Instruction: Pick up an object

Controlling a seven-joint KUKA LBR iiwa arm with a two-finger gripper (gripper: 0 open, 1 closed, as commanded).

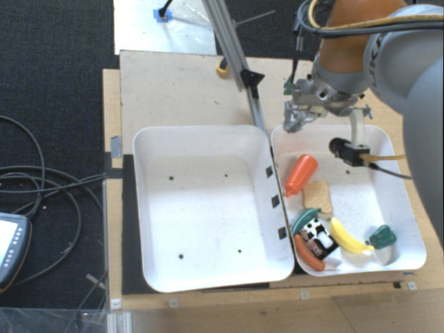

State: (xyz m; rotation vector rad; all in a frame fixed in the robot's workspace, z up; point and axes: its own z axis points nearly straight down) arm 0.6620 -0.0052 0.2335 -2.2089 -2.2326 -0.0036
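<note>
Objects for picking all lie in the right bin [402, 159], heaped toward its near end, which suggests they were tipped in loose, not arranged. Taking that bin as the landmark: an orange carrot-shaped toy [301, 173] lies tilted against its left wall, a tan bread slice [318, 196] just nearer than it, and at the near end a yellow banana [349, 237], a green-capped piece [382, 238] and a small black-and-white item [318, 234] crowd together, some touching. The left bin [156, 186] adjoins the right bin's left wall. The gripper [298, 118] hangs over the right bin's far left corner, above the rim and well apart from the heap. Nothing is visible between its fingers; from this angle how far they are spread cannot be told. The arm reaches in from the right, its orange band [361, 16] above the wrist, the tool pointing downward. Judged from this, no grasp has yet been made.
</note>
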